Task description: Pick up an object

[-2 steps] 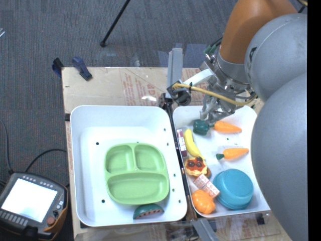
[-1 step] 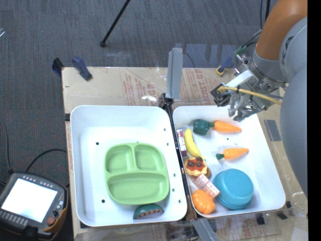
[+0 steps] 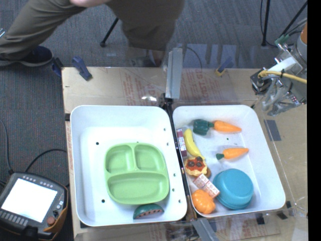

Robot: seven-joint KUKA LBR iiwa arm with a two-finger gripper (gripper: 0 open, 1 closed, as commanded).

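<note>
Up at far right, past right bin's (image 3: 261,134) back corner: gripper (image 3: 281,97) hangs over bench, well apart from toys. Jaw state: can't tell, too cluttered w/ cables.

Likely target: lower carrot (image 3: 233,153), mid right bin, lying flat, alone. Prob light hard plastic, smooth, may slip; grip across orange body, not green stub.

Upper carrot (image 3: 220,126) near back wall. Banana (image 3: 191,142) by left wall. Blue bowl (image 3: 233,188) near, in front of carrot. Open floor around carrot gives approach room; bin walls low.

Left bin (image 3: 80,134): green plate (image 3: 136,173).
</note>
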